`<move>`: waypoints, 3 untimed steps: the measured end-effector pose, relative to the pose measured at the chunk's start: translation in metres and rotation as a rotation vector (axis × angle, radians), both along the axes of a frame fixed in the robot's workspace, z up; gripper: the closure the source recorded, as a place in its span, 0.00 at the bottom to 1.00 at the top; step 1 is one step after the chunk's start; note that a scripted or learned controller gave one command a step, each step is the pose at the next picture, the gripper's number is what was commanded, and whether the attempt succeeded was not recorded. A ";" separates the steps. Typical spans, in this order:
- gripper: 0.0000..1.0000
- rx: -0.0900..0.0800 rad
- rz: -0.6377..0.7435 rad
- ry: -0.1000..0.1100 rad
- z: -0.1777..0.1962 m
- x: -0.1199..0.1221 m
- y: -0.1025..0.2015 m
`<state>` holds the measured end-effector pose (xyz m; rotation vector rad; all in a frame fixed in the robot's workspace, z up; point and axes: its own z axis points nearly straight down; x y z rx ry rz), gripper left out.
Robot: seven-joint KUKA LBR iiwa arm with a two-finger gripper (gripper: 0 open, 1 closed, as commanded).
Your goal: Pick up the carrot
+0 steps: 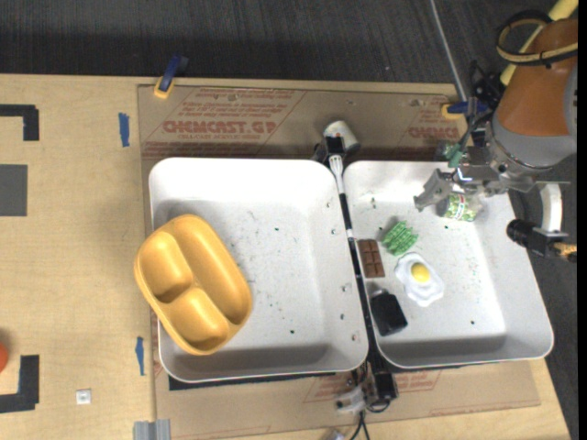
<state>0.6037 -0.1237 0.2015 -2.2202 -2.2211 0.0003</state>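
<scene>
White bins sit side by side on the desk [73, 246], 2 of them, so toys stay in one place and do not roll off. Nearest in the right bin [486, 291] is a small black block [388, 313], close to the wall between the bins. In the left bin [275, 246] a yellow dish [193, 282] with 2 hollows leans on the near left rim and hangs a little over it. A bit farther in the right bin lies a toy fried egg [420, 278], flat on the floor. Next come a brown chocolate bar [371, 258] by the middle wall and a green ridged piece [400, 237] just beside the egg. Farther back the gripper [456, 195] hangs low over the far part of the right bin, right above a small green and white thing [464, 208]. I think it is there to try a grab, but I cannot tell if the gripper is wide or narrow, or if it touches that thing. I cannot tell which toy is the carrot. The green and white thing might be it. So might a small orange bit [3, 357] at the desk's left edge, well apart from the bins.
</scene>
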 end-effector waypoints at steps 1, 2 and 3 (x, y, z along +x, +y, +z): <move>0.00 0.000 -0.004 0.001 -0.025 -0.072 0.019; 0.00 0.001 -0.049 0.002 -0.017 -0.118 0.082; 0.00 -0.002 0.498 -0.004 -0.007 -0.094 0.034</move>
